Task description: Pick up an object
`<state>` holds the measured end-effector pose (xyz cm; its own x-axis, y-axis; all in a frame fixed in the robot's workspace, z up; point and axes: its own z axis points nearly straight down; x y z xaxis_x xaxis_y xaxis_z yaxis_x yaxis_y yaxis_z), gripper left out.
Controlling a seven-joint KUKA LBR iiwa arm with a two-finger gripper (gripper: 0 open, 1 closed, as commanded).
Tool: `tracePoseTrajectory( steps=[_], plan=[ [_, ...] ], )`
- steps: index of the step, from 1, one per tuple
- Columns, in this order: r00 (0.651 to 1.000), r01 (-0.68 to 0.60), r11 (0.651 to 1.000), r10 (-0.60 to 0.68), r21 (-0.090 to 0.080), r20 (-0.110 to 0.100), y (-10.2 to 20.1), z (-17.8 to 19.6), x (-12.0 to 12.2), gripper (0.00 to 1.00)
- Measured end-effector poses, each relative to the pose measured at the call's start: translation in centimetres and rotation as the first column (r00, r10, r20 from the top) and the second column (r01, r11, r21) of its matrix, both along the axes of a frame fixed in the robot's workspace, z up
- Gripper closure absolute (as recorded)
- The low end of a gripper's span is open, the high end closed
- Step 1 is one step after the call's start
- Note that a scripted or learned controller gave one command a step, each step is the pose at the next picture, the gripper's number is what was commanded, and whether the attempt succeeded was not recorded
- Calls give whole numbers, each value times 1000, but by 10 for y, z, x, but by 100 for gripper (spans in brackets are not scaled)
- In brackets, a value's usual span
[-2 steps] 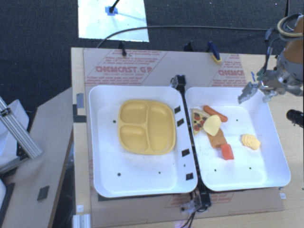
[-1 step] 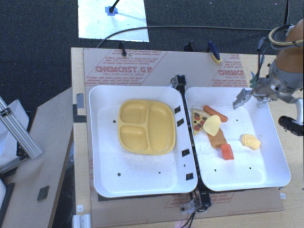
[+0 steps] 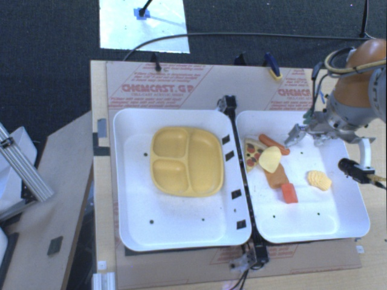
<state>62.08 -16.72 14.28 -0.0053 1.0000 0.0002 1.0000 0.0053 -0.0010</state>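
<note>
The right bin [image 3: 338, 222] holds several toy foods. An orange sausage [image 3: 273, 144] lies at the upper left, with a pizza slice [image 3: 251, 154] and a pale yellow piece [image 3: 270, 159] just below it. A brown piece [image 3: 277, 177] and a red-orange block [image 3: 289, 193] lie lower down, and a yellow pastry [image 3: 318, 180] sits to the right. My gripper [image 3: 300, 133] hangs low over the upper part of this bin, just right of the sausage's end. Nothing shows between its tips.
The left bin [image 3: 136, 222] holds a yellow divided plate [image 3: 184, 161]. Black clips run along the divider [image 3: 239, 180] between the bins. A black part of the arm [image 3: 357, 169] juts over the right bin's right side. A blue clamp [image 3: 272, 65] sits on the board behind.
</note>
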Motion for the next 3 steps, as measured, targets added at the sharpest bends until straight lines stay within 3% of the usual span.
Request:
tracePoseTrajectory(
  steps=[1,2,3],
  plan=[
    [1000,-2,1000,2,-2,6,-1,14,2,100],
    [1000,0,1000,0,-3,9,-4,79,7,100],
    [1000,0,1000,0,-1,5,-4,85,8,100]
  ],
)
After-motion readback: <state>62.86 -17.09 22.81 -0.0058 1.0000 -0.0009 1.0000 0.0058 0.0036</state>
